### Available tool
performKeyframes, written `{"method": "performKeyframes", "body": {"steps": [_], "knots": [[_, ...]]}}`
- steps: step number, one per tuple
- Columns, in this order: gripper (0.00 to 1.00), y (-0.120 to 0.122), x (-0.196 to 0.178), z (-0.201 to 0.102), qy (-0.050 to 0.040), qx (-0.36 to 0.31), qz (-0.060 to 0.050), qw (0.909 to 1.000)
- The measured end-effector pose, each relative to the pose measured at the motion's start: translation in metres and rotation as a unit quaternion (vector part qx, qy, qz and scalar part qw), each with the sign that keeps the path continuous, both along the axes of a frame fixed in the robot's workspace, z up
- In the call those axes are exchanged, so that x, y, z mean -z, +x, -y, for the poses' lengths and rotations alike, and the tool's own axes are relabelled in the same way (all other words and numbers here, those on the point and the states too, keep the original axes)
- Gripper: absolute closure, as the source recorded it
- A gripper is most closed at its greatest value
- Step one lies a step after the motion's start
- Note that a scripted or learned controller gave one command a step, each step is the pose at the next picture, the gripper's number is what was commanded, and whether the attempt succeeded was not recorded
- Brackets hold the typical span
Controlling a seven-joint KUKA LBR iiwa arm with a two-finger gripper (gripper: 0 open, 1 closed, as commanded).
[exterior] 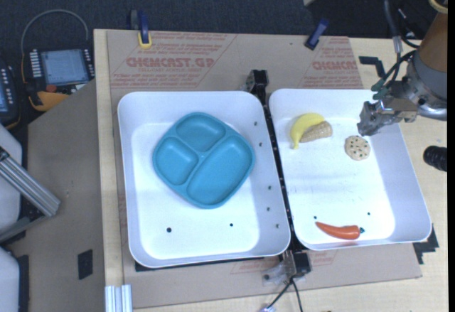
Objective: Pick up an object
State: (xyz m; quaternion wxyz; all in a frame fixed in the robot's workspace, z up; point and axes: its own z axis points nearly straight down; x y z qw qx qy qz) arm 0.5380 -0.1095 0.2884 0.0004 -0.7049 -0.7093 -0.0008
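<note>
text: "CHEMCAST GP" | red print | brown board [213,55] under bins

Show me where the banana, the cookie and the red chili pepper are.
banana [304,126], camera view, on its yellow curved middle.
cookie [357,148], camera view, on the centre of its round top.
red chili pepper [336,230], camera view, on the middle of its red body.

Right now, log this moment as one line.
tool above right bin, near cookie | banana, red chili untouched | blue plate left bin
</note>
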Motion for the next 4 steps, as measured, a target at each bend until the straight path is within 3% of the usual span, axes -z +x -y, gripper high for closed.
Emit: {"method": "performKeyframes", "body": {"steps": [4], "knots": [[1.00, 0.050, 0.036, -0.182, -0.0003, 0.001, 0.000, 1.0000]]}}
